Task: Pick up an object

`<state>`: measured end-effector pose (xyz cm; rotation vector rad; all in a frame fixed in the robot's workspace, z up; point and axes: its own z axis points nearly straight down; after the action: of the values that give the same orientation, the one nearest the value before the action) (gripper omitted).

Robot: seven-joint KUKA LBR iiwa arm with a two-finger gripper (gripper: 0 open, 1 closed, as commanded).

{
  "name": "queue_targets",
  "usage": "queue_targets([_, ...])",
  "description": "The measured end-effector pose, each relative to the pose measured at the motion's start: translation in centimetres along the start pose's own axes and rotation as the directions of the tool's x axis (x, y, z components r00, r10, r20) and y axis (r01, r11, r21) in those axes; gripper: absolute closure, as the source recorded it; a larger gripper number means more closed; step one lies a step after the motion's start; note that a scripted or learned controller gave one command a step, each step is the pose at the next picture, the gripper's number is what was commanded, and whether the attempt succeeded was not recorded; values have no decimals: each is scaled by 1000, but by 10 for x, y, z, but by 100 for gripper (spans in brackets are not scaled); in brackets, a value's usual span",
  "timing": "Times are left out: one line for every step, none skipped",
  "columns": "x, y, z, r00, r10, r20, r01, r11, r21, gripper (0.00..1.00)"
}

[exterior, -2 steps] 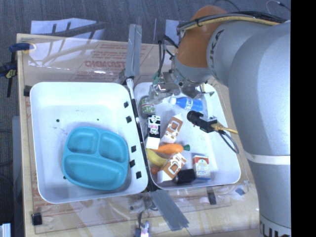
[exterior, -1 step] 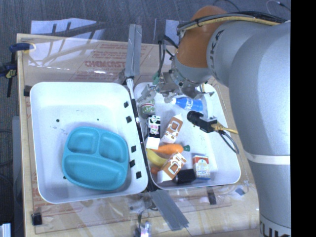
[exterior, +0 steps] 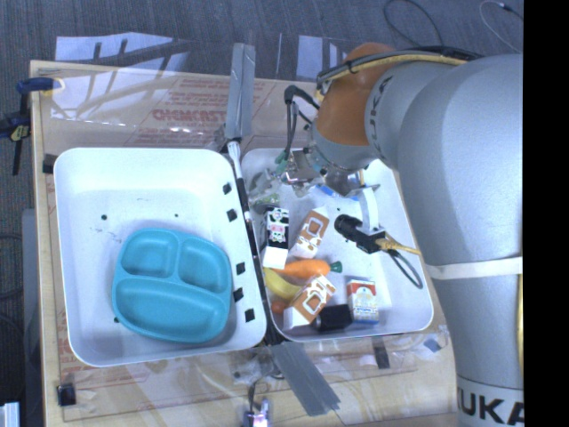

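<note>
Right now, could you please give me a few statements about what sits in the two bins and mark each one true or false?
1. A blue divided tray lies in the left bin. True.
2. The carrot lies in the left bin. False: it lies in the right bin, among the clutter.
3. The banana lies near the wall between the two bins. True.
4. The blue divided tray holds several small boxes. False: its compartments hold nothing.
5. The arm hangs over the left bin. False: it hangs over the far part of the right bin.
6. A small box lies near the right bin's near edge. True.
</note>
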<state>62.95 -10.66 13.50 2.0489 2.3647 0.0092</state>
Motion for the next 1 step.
queue_targets([-11, -49, 30, 999, -38, -5, 38, 999, 13, 0])
